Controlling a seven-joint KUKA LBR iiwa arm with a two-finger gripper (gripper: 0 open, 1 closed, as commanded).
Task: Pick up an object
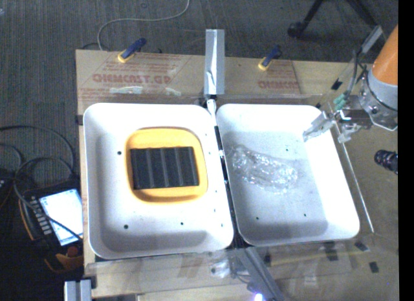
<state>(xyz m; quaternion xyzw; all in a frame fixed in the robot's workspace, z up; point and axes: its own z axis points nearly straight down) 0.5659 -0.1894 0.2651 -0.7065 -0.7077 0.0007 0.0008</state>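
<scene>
While gripper (328,123) hovers right bin's (336,225) far-right rim, clear wrapper (265,167) lies mid-bin.

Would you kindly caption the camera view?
Gripper hovers at right bin's edge; clear plastic piece inside, yellow tray in left bin.

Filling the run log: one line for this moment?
tool: over right white bin rim | crumpled clear plastic wrap: right bin | yellow tray: left bin

The arm (388,66) has a bright orange band with grey metal below. Its tool (321,127) is small, silvery grey, with thin pale fingers.
</scene>
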